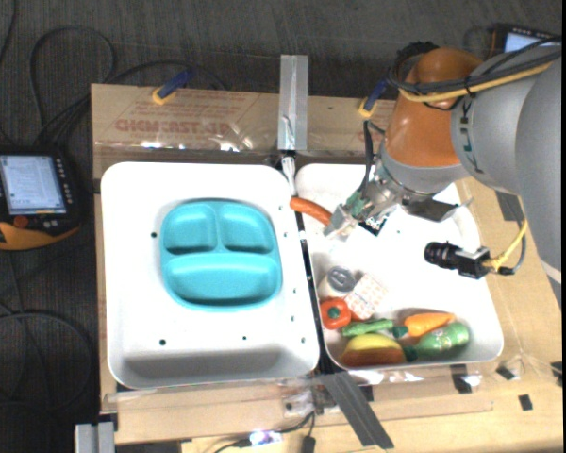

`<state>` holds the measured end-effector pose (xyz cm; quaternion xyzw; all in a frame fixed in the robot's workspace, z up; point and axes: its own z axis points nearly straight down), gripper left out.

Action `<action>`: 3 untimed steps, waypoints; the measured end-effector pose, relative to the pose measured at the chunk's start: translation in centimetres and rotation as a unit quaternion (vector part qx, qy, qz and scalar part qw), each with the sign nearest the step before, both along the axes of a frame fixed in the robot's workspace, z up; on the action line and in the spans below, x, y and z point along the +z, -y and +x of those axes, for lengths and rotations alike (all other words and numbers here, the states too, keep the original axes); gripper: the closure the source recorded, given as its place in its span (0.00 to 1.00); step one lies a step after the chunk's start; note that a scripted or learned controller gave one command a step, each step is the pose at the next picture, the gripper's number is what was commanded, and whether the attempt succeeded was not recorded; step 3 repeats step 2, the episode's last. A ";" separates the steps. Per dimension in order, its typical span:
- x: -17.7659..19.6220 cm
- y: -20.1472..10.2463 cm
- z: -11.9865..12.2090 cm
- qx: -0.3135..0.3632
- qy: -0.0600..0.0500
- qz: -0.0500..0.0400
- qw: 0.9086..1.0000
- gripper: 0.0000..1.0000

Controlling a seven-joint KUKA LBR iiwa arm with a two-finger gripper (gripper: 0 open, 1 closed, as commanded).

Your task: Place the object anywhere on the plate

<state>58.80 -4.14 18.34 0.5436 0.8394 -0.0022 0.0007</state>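
Camera view: your plate (221, 253) is bare, nothing placed yet.
Gripper (342, 223) at three o'clock of it touches a carrot (310, 209); its grip you cannot tell.

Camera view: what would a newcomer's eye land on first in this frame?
First the turquoise divided plate, sitting in the left bin. Then the grey and orange arm reaching in from the right, its end effector holding an orange carrot-like piece over the divider between the bins. Last, the colourful toy food heaped at the right bin's near edge.
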 end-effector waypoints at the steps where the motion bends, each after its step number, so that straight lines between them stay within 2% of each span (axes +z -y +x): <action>1: 0.1 -6.9 -2.0 0.078 -0.001 0.002 0.997 1.00; 2: 0.0 -6.9 -2.0 0.078 -0.001 0.002 0.997 0.00; 3: 0.0 -6.9 -2.0 0.078 -0.001 0.002 0.997 0.00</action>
